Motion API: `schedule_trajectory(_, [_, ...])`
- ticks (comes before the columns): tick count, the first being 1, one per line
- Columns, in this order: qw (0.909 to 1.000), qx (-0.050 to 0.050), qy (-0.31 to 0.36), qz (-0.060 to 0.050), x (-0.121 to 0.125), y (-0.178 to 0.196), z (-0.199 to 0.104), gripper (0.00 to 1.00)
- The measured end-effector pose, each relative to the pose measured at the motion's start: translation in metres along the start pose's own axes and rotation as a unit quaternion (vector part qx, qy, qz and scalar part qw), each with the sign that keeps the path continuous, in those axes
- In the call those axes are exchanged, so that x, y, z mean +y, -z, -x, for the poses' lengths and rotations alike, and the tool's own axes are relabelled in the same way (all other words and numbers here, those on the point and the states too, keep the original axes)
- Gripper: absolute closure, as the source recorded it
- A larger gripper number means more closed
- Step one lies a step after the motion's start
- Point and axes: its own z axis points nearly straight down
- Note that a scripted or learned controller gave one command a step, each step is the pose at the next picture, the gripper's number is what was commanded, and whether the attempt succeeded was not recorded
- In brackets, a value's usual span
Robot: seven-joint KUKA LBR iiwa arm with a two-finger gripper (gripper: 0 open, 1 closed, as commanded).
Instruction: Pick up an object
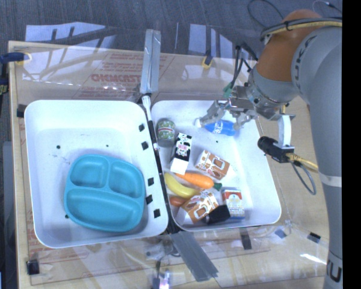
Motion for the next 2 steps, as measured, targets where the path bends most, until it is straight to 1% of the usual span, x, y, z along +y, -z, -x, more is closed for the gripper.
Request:
schedule_trajectory(1, [0.9991,0.000,0.043,0.001,-0.023,-0.030,0.023,0.00])
schedule_trajectory(2, [0.9938,-0.001,0.112,0.004,-0.061,-0.121,0.016,0.00])
